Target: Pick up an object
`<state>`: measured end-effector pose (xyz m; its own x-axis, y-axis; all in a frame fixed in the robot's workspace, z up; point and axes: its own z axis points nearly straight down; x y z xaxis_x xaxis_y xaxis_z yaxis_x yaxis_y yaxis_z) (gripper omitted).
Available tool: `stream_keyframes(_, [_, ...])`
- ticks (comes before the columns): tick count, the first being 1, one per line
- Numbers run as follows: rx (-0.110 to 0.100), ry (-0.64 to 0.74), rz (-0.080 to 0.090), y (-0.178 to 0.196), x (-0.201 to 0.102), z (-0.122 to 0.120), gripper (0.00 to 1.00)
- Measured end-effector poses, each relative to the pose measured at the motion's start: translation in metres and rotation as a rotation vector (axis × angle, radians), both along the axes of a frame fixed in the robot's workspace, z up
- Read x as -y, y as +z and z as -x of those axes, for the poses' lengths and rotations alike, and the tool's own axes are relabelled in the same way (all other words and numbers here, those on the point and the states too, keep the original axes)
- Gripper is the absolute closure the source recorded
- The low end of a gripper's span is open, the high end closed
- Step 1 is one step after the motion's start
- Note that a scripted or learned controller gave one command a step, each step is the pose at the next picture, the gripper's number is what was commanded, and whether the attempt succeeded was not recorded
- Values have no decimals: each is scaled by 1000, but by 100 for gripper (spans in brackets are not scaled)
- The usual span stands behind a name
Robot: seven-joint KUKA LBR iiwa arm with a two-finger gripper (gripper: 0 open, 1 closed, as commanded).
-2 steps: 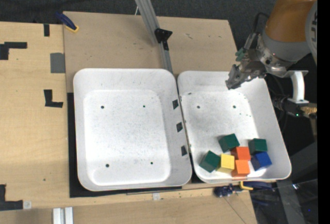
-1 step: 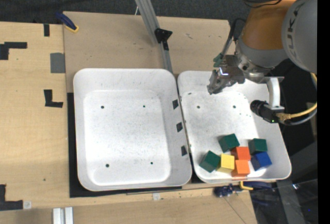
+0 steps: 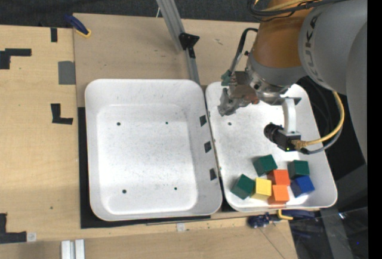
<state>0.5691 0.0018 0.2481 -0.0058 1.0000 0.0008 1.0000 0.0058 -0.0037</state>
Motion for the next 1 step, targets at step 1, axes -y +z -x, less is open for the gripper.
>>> stream_keyframes(1, [1, 2, -1, 0, -56, 5, 100])
